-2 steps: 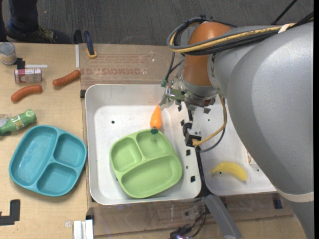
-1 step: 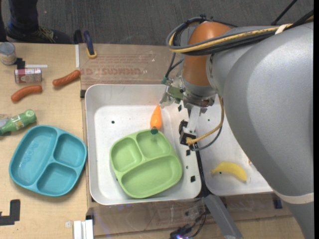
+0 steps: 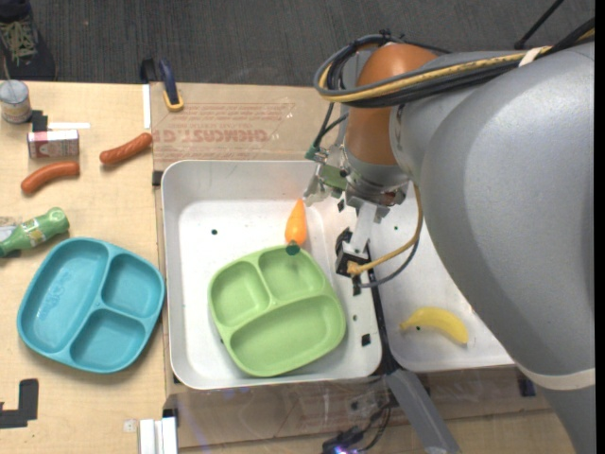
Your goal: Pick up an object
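1. As seen from above, lying in the left bin [image 3: 203, 206]: a small orange carrot [image 3: 297, 220], toward that bin's right side, smooth and tapered. Green end pointing down at the far rim of a green plate [image 3: 279, 315]; touching it or just over it, cannot tell which.
2. Just right of the carrot, beside it and not around it: the jaws, hanging under the wrist, above the divider between the two bins. Open or closed: cannot tell.
3. Filling the near right part of the same bin: the green plate, glossy plastic, three compartments, rounded corners, set at a slant.
4. Across the divider in the right bin [image 3: 430, 272]: a curved yellow banana [image 3: 437, 325], near the front wall, well apart from the carrot.
5. Reaching in from the right: the arm [image 3: 510, 187], a bulky smooth grey shell, orange band [image 3: 388, 88] above the wrist, wrist pointing straight down, black and yellow cables looped over the band.
6. On the wooden desk [image 3: 95, 206] left of the bins: a teal plate [image 3: 90, 305] with three compartments, two reddish sausages [image 3: 126, 148] lying apart, a small box [image 3: 52, 143], a green bottle-shaped thing [image 3: 33, 230].
7. Behind the left bin: a flat cardboard sheet [image 3: 236, 126] with red lettering.
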Controlling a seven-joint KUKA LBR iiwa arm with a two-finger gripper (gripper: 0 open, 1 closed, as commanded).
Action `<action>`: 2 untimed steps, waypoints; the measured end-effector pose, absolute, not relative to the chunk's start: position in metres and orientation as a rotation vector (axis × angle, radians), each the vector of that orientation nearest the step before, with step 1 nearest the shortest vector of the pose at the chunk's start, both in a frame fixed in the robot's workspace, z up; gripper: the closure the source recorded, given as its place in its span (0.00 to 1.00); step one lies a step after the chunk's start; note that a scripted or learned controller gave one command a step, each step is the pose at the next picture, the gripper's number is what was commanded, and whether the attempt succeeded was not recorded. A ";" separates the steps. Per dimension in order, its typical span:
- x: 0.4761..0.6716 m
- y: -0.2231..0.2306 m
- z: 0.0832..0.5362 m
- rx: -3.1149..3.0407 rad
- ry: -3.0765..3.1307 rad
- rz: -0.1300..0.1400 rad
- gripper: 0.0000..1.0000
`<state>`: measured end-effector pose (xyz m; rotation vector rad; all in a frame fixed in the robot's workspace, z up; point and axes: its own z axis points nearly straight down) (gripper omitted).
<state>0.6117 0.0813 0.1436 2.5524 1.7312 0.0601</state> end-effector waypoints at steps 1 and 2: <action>0.623 0.082 0.144 2.578 1.681 0.074 0.00; 0.624 0.084 0.143 2.626 1.607 0.076 0.00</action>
